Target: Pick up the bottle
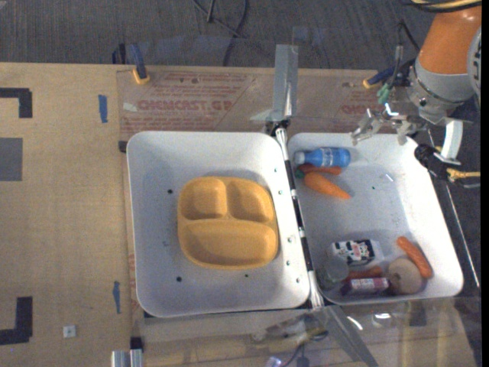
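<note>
Approach step: bottle [322, 157] lies on its side at 11 o'clock corner of right bin [428, 197], touching a carrot [327, 185]. Gripper [382, 125] hovers at 1 o'clock, jaws apart, nothing held. Next: move toward 9, descend.

Slanted overhead view of both bins [145, 205]

Even, bright overhead light, soft focus

The white bins [153, 167] glare slightly at centre frame; shadows are faint beneath the yellow tray [227, 222]. Detail is grainy and slightly blurred throughout, and the floor along the top stays dim.
</note>
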